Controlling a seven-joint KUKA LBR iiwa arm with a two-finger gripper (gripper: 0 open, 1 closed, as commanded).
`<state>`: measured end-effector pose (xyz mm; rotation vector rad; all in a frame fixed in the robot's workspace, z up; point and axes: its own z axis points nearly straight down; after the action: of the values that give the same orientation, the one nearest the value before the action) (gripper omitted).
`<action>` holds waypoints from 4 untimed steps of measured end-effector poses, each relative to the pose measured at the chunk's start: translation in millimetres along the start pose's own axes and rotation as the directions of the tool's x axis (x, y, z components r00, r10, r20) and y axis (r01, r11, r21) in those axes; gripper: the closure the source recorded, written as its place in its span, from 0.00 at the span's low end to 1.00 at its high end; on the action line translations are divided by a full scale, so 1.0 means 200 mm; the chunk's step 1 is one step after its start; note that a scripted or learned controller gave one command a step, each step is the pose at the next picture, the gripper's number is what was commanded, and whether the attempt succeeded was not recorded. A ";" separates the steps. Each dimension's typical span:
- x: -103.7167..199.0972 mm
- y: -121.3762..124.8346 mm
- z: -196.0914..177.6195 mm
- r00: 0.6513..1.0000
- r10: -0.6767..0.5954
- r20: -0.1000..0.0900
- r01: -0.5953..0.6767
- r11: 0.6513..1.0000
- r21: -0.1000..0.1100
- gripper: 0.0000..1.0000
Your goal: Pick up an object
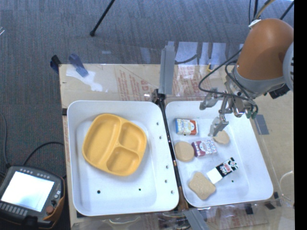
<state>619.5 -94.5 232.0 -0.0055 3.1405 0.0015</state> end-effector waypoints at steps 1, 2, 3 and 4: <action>0.45 -0.42 -0.01 0.998 0.065 0.000 -0.065 0.998 0.002 0.00; 0.18 -0.26 0.47 0.934 0.358 -0.006 -0.358 0.934 0.001 0.00; -0.06 -0.22 0.68 0.799 0.601 0.006 -0.601 0.799 -0.001 0.00; 0.19 -0.58 0.04 0.850 0.527 0.019 -0.527 0.850 -0.002 0.00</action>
<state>581.3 -211.4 224.6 0.8508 3.0042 -0.0036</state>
